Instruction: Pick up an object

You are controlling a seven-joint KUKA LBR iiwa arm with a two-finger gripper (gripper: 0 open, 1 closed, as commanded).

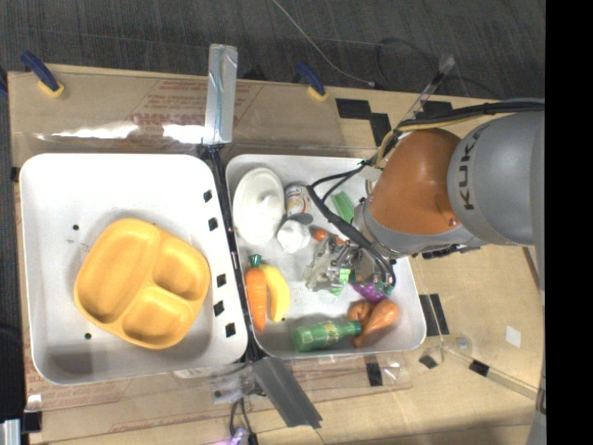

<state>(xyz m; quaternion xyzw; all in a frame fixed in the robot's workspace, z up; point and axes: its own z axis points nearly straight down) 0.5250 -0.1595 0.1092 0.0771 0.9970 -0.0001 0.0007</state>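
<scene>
Down inside the right bin (408, 327) we see the gripper (335, 269), a dull metal cluster reaching in from the arm's orange band (415, 185); we cannot tell how it is set or whether it has hold of anything. Just beside the gripper, toward the bin's far left corner, lies a small white rounded piece (293, 236), and beyond that a smooth white bowl (258, 202). Left of the gripper a curved yellow banana (275, 290) rests against a tapered orange carrot (256, 298). Directly below the gripper lies a glossy green bottle (324, 335) on its side, touching a brown pear-shaped toy (378, 318). A purple piece (371, 290) sits just right of the gripper. Well apart, in the left bin (46, 248), lies a yellow sectioned plastic plate (141, 282).
</scene>
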